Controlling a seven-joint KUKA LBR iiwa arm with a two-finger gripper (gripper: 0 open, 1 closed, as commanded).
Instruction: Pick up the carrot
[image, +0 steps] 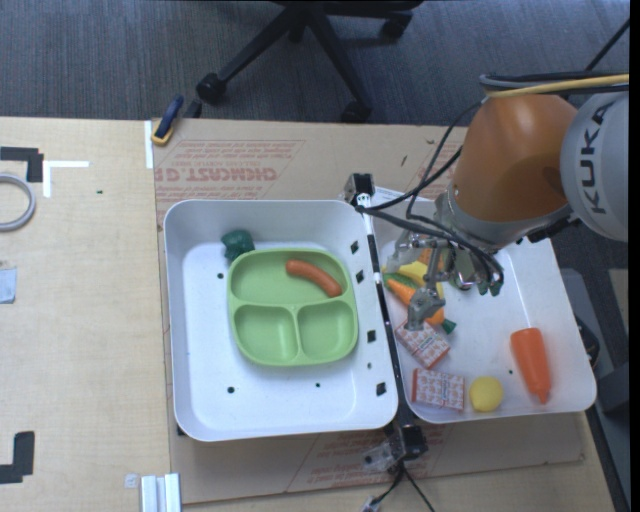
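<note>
Lying right of the tool (428, 300): the carrot (531, 363).

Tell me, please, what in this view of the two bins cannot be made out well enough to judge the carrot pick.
- Claw, camera view: the arm's wrist overhangs it, so its state is unclear.
- Small items under the claw: orange and yellow pieces, partly covered by the claw and cables; their identity is unclear.
- Green item beside the green tray: too small to identify.
- Printed packets: labels too small to read.

Open bin floor (500, 310) around carrot (531, 362)
</note>
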